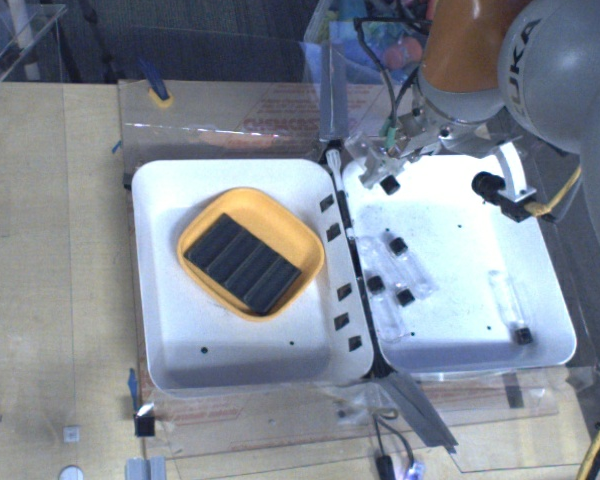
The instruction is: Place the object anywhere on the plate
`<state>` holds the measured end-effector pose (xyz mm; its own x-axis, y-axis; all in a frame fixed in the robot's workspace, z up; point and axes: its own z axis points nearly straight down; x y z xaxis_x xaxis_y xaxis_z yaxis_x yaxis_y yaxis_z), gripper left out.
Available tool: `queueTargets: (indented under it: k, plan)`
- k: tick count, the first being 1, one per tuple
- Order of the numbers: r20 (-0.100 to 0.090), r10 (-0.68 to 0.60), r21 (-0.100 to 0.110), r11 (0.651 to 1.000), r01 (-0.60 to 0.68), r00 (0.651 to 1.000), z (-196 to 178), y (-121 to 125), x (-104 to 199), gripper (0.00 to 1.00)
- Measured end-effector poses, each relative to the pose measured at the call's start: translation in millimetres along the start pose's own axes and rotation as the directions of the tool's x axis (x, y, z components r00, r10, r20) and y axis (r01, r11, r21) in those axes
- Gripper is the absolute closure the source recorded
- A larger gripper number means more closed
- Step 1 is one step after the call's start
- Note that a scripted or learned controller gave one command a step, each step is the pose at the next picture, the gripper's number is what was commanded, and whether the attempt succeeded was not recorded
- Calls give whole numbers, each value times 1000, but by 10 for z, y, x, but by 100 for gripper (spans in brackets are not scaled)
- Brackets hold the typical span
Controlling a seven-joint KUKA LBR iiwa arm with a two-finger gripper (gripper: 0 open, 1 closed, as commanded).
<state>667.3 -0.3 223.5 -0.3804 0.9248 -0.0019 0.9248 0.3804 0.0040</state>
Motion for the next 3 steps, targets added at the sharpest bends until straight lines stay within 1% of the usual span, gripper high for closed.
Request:
queueTargets:
  k: [1, 2, 3]
  plan:
    - [-5, -330, 3, 944, 330, 944, 387, -78, 410, 100]
    - [-6, -474, 3, 881, 474, 881, 385, -338, 901, 100]
    - [-5, -660, 1, 751, 660, 751, 292, -386, 1433, 100]
